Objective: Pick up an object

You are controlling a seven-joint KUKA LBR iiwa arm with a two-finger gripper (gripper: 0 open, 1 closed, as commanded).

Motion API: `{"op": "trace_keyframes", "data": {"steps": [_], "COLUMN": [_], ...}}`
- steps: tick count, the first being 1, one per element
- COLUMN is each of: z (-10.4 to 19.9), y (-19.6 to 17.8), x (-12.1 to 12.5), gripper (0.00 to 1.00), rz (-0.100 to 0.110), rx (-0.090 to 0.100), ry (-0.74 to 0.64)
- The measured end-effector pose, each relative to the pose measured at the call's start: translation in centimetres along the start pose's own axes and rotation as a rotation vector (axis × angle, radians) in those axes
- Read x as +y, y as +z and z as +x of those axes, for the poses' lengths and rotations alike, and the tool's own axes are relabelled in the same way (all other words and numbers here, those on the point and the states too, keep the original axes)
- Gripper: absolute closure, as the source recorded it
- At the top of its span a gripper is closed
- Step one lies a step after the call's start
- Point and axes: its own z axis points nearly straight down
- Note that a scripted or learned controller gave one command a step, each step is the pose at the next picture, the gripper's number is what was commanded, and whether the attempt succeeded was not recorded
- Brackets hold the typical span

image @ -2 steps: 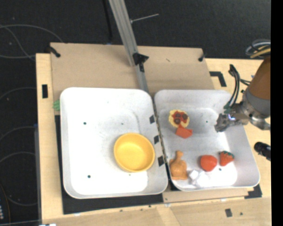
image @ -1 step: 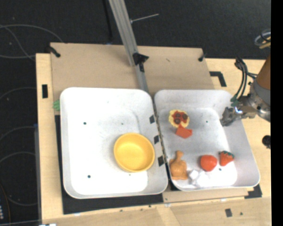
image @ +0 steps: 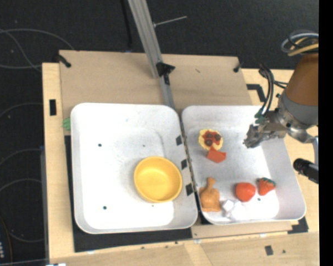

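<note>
Nearest, along the front of the right bin (image: 286,204): a brown toy (image: 210,195), a tomato (image: 245,192), a strawberry (image: 266,186). Farther back, a red piece (image: 216,156) touching a small tart (image: 210,139); yellow bowl (image: 157,179) in the left bin (image: 100,126). Gripper (image: 253,139) over the right bin's back part, nothing visibly gripped, open or closed impossible to tell.

The gripper (image: 254,138) hangs over the right bin (image: 241,121), near a small tart (image: 210,139) and red block (image: 216,156), while a yellow bowl (image: 157,179) sits in the left bin (image: 111,126).
</note>
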Motion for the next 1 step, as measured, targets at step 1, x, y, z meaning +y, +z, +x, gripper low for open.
{"op": "trace_keyframes", "data": {"steps": [1], "z": [5.35], "y": [-1.35], "x": [-0.35], "gripper": [1.0], "rz": [0.002], "rx": [0.001], "ry": [0.0]}}
